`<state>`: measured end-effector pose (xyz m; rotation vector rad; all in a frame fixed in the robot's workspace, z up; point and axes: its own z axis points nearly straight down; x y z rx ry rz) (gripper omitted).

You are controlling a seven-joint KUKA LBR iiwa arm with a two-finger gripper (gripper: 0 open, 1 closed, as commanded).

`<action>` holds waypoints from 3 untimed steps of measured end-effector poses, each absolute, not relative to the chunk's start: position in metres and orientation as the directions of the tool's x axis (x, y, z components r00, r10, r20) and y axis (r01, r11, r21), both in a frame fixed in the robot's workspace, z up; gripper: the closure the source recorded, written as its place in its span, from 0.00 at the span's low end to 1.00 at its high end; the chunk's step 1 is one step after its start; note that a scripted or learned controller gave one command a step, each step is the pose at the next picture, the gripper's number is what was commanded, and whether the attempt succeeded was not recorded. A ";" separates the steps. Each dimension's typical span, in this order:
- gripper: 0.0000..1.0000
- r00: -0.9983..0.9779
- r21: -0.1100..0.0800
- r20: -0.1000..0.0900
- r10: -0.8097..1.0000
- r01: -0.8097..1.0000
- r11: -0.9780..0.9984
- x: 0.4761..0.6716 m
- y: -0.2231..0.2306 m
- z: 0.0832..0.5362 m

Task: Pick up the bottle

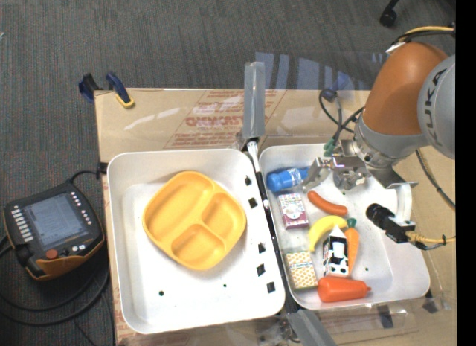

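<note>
A: What do we lose sight of here?

B: The arm [405,99] covers the back right corner of the right bin [416,281], and its wrist hides the upper part of the gripper [335,173]. We see metal parts and cables at its tip, but we cannot tell how far apart the fingers stand, nor whether anything sits between them.

A: And the bottle?

B: The bottle [286,179] is blue and lies on its side just left of the gripper's tip, against the bin's left wall. Its right end meets the metal parts there, so we cannot say whether they touch or merely overlap from this angle.

A: Any writing we can read?

B: On the arm's grey casing we make out "KU", cut off at the frame's edge. The cardboard [216,117] behind the bins, left of the gripper, carries red printing too blurred for us to read. The pink box [293,210] below and left of the gripper has a label we cannot decipher, and the black and white carton [336,255] shows a cow pattern but no legible text.

A: What else lies near the tool?

B: Just below it we see a red sausage [327,203], then a banana [327,229], a carrot [352,244] and an orange-red piece [342,289] nearest us. Far to the left, a yellow divided plate [195,219] rests in the left bin [134,285], and beyond it a pendant [52,233] sits on the floor.
</note>
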<state>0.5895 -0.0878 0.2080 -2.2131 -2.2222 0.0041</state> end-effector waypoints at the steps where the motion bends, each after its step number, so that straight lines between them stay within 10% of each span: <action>1: 0.00 0.117 -0.007 0.001 0.993 0.993 -0.117 0.577 -0.008 0.185; 2: 1.00 0.123 -0.010 0.002 0.992 0.992 -0.123 0.577 -0.010 0.193; 3: 1.00 0.284 -0.006 -0.002 0.959 0.959 -0.284 0.594 0.057 0.185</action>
